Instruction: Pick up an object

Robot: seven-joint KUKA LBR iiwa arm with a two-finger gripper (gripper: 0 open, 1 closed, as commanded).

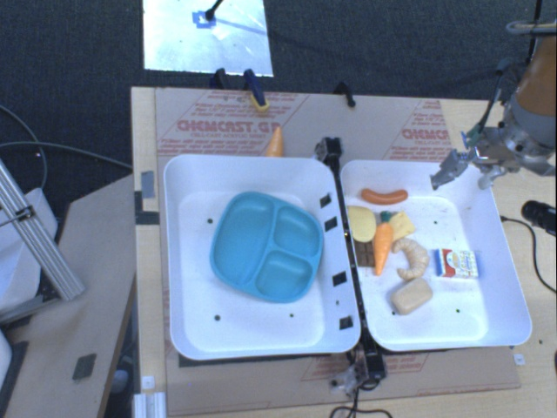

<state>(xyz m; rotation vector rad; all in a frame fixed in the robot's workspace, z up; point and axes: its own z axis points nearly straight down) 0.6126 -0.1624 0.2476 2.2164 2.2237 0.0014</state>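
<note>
The right bin [496, 320] holds several toy foods: a red sausage [384, 196], an orange carrot [382, 244], a yellow cheese wedge [401, 225], a pale yellow round piece [360, 223], a brown chocolate bar [366, 253], a curved beige shrimp [412, 258], a small white carton [456, 263] and a beige bread-like lump [411, 297]. My gripper [466, 173] hangs over the bin's far right corner, up and to the right of the sausage. It is open, with nothing between its fingers.
The left bin [191, 320] holds a blue divided plate [266, 246]. An orange piece [274, 143] lies on the board behind the left bin. A blue and yellow clamp [255, 91] sits at the board's far edge. A black divider [344, 242] runs between the bins.
</note>
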